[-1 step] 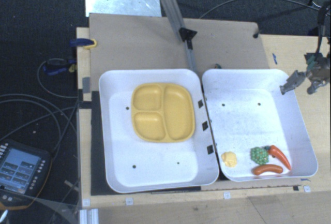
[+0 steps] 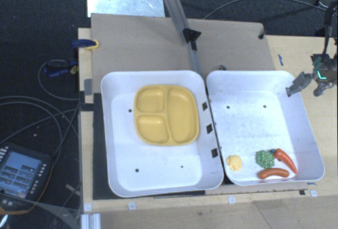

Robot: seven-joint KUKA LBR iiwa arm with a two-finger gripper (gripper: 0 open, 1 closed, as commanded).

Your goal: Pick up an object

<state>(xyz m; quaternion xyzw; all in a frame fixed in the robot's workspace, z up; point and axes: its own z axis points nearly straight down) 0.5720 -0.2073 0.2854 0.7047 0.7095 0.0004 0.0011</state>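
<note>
Left bin (image 2: 113,117): yellow tray (image 2: 166,115) sitting in it, three compartments. Right bin (image 2: 296,101): food toys bunched at the near edge — yellow piece (image 2: 234,162), green bunch (image 2: 264,158), sausage (image 2: 273,173), carrot (image 2: 285,160); carrot touches the green bunch. Gripper (image 2: 309,84) at the bin's far right rim, well apart from them, carrying nothing; can't tell whether the jaws are spread or pressed together. Step looks like approach, no grasp yet. Next: travel to the near edge, descend over one toy. The yellow piece stands clearest.

Yellow divided plate (image 2: 166,115) in left bin (image 2: 119,170), right bin (image 2: 301,117) holding food toys at lower right — carrot (image 2: 285,160), sausage (image 2: 273,173), broccoli (image 2: 264,158) — gripper (image 2: 311,84) at right edge.
</note>
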